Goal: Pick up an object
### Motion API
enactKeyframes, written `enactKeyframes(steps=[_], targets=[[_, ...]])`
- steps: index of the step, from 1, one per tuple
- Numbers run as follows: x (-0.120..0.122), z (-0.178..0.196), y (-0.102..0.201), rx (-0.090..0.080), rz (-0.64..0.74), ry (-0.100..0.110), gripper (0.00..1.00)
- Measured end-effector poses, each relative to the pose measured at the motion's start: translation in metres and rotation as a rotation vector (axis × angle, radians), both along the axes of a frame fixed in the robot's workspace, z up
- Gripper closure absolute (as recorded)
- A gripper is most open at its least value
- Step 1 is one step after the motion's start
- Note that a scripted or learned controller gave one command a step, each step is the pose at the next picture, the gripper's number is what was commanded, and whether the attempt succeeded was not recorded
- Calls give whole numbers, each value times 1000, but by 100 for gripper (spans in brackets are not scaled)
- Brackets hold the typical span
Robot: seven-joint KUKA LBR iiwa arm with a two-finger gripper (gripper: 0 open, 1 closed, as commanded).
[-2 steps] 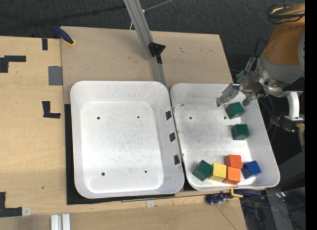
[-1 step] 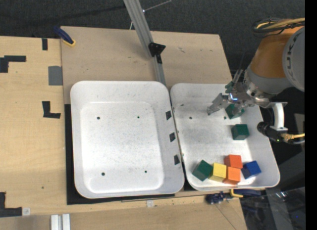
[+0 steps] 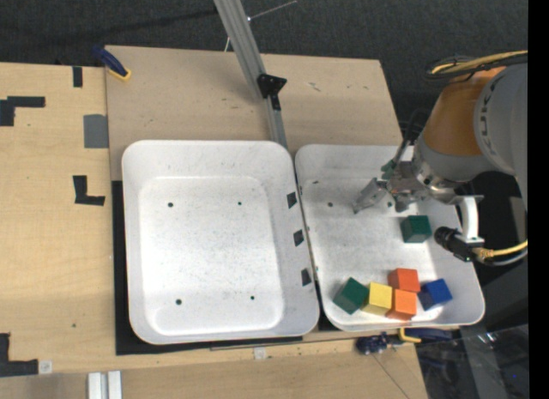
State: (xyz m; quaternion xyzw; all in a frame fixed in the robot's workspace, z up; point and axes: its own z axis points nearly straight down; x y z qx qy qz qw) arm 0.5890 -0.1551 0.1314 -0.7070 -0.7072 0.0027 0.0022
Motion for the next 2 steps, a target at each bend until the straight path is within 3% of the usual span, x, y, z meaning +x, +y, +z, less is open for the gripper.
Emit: enactKeyframes(steps=[1, 2], targets=[[2, 13, 2, 2, 3, -5, 100], [4, 57, -3, 0, 1, -10, 100]])
